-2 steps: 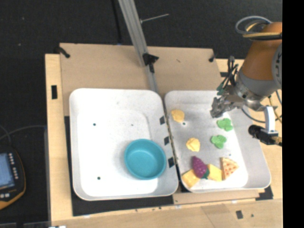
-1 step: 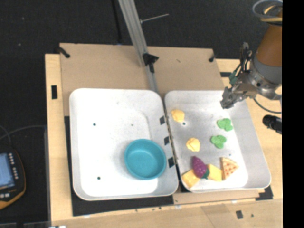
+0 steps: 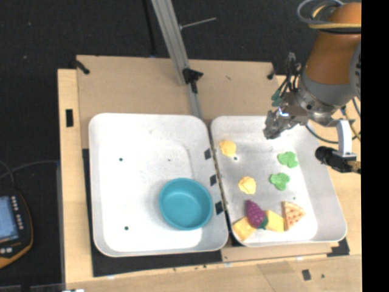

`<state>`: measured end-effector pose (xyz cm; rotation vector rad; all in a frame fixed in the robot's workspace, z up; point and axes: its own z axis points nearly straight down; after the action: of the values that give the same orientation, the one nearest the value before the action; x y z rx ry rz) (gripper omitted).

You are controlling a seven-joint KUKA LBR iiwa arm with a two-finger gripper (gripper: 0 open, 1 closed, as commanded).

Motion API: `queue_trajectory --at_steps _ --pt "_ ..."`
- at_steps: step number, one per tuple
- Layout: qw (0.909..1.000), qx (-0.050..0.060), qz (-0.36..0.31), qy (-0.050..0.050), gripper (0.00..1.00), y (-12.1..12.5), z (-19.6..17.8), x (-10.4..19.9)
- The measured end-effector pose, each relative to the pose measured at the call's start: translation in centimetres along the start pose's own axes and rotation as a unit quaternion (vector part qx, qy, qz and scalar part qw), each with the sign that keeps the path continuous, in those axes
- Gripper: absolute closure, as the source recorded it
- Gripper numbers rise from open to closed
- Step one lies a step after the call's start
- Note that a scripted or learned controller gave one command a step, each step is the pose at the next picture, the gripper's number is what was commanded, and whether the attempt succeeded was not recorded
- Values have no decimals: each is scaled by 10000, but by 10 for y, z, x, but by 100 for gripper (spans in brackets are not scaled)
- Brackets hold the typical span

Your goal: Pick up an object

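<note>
A tan wooden bench [image 3: 140, 90] stands on dark floor [image 3: 36, 29].

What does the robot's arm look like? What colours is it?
The arm is fat and round, with a shiny orange band above a grey wrist. Thin cables, some green, run down its side to the dark gripper at its tip. A grey ring sits on top of the orange part.
</note>
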<state>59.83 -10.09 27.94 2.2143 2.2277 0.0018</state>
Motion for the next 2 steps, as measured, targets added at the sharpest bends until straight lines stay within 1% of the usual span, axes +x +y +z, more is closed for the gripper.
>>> queue_trajectory --at_steps 1,2 --pt "10000 16 0 2 100 10 19 55" --pt "10000 -3 -3 0 100 29 27 110"
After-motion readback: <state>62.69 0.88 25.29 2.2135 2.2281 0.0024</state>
